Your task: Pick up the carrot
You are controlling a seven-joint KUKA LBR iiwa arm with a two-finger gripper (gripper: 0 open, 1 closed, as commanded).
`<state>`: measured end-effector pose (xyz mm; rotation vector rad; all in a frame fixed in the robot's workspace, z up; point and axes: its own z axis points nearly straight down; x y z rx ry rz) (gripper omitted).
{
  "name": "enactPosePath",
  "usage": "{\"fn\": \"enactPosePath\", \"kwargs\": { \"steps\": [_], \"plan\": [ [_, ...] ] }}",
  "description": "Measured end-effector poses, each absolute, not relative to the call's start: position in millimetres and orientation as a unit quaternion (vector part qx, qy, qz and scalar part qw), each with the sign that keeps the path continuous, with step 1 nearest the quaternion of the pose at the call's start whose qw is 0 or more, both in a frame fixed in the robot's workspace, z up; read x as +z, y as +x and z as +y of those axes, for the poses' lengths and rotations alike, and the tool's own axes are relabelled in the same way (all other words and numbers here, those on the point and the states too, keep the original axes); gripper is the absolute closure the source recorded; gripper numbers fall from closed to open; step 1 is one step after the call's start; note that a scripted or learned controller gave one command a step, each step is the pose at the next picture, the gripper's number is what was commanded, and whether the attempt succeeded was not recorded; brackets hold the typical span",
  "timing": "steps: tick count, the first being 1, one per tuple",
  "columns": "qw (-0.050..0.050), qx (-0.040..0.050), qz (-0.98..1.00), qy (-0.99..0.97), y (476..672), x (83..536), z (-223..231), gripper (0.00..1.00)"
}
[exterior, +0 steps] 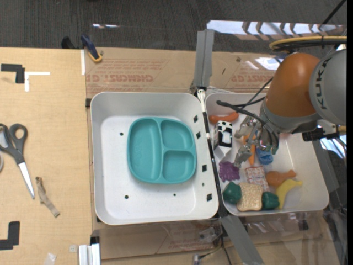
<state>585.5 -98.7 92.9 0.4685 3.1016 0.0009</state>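
A slim orange carrot (252,152) hangs upright between the fingers of my gripper (251,148), over the middle of the right bin (314,200). The gripper is shut on it, and one grey finger (241,155) shows on the carrot's left. The arm's orange band (292,84) and grey wrist hide the upper part of the gripper and the bin's back right.
The right bin holds an orange-red sausage-like piece (224,116), a black-and-white toy (224,133), a blue item (265,157), purple grapes (229,171), a pink packet (256,175), an orange drumstick (280,176), a banana (289,188), green pieces (232,192) and a cracker (250,197). A teal divided plate (162,150) lies in the left bin (105,164).
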Motion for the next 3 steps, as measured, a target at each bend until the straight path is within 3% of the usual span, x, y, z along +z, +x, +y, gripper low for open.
{"fn": "enactPosePath", "kwargs": {
  "steps": [1, 2, 3],
  "plan": [
    [0.005, -0.0001, 0.989, 0.148, 586.7, 103, -99, 1.00],
    [0.002, 0.0001, 1.000, -0.007, 527.1, 280, -65, 1.00],
    [0.002, -0.0002, 0.976, -0.218, 515.0, 362, -109, 1.00]
  ]
}}
